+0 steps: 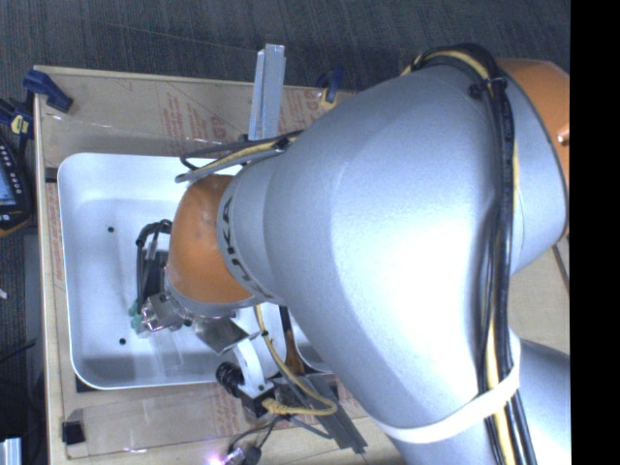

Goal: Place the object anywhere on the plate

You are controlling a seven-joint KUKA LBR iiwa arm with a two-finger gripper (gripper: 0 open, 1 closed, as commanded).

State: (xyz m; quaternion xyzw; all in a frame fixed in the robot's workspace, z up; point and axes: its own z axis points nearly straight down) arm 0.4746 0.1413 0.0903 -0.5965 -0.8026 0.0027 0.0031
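Note:
My grey arm with its orange band [199, 240] reaches over the left white bin [87, 192] and covers most of the bench. The gripper [147, 316] hangs low over the bin's floor, near its front middle, with black cables running along its side. A small green bit [134, 309] shows at the gripper's left edge; I cannot tell whether it is a loose object or part of the tool. The arm hides everything to the right of the gripper.
The left bin's floor shows two small dark specks [111, 229]. A grey upright post [267, 90] stands behind the bin. Blue clamps [44, 87] sit at the bench's back-left corner. Loose cables [276, 400] hang by the bin's front edge.

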